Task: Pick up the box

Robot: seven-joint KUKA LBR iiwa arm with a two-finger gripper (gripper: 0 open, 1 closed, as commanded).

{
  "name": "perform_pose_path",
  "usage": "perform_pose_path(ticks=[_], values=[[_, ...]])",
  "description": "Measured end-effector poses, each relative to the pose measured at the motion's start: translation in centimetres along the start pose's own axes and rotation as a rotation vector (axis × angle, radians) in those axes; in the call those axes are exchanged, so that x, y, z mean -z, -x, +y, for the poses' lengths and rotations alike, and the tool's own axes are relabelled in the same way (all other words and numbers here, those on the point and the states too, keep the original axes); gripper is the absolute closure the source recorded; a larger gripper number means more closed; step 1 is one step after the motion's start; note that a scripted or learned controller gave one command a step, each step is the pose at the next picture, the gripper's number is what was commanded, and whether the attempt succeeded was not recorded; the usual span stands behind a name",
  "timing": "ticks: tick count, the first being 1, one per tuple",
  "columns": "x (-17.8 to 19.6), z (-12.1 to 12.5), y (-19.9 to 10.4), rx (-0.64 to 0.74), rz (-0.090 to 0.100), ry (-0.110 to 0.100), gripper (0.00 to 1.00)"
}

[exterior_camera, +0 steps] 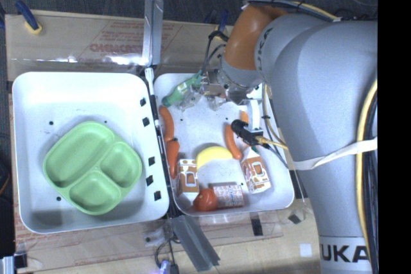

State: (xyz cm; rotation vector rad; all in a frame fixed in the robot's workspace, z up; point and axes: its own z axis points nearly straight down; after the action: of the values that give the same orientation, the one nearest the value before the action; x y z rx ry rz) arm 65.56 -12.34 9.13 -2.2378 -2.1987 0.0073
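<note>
The pincer (207, 88) is hovering at the far edge of the right white bin (277, 199), over a green-capped clear bottle (182, 92); whether it is spread or pressed together, I cannot tell. The small orange-and-white carton box (256, 175) is lying near that bin's front right corner, apart from the pincer, with a yellow lemon-shaped fruit (213, 155), an orange sausage-shaped piece (232, 141) and a second similar carton (187, 176) crowding beside it.
</note>
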Motion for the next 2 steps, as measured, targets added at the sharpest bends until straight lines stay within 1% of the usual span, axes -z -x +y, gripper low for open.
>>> perform_pose_path(ticks=[2], values=[[0.0,0.0,0.0,0.0,0.0,0.0,0.0]])
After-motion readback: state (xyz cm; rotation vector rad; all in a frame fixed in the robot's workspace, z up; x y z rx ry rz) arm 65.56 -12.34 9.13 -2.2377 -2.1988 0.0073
